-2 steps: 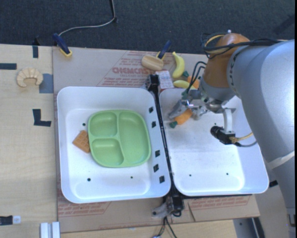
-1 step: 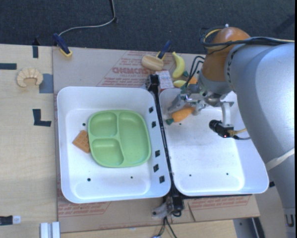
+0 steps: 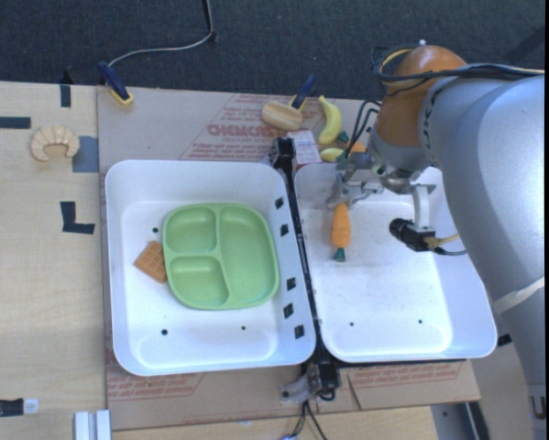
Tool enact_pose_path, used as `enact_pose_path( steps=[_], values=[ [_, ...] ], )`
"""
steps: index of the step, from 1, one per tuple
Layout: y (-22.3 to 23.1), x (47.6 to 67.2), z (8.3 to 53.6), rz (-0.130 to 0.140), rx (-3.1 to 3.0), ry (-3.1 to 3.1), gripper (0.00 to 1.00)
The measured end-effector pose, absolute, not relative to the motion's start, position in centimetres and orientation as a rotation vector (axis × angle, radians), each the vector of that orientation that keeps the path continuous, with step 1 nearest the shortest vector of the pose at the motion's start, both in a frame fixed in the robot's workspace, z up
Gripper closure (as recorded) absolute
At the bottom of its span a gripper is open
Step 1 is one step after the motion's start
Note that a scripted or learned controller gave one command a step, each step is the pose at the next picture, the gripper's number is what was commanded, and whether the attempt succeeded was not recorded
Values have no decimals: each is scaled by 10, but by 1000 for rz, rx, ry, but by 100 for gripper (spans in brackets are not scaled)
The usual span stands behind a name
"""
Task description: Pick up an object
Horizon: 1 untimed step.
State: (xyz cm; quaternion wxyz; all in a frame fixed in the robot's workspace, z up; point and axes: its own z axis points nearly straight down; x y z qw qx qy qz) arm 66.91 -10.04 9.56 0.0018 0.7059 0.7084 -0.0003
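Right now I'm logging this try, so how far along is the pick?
Done: the arm has reached into the right bin, and the gripper sits just above the carrot. In hand: nothing that I can see; the carrot lies on the bin floor, its top end at the gripper. Left: closing on it and lifting. The green plate and cracker lie untouched in the left bin.

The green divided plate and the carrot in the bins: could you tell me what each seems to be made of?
The green divided plate looks like moulded plastic with a matte finish: even pale green, soft rounded ridges between its three compartments. The carrot is probably a plastic or rubber toy: uniform orange body, dark green stub, smooth surface. The view is too coarse to tell which.
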Motion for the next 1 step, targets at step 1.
enact_pose_path(
  steps=[1],
  values=[
    [-40,618,185,0,2219,2225,100]
  ],
)
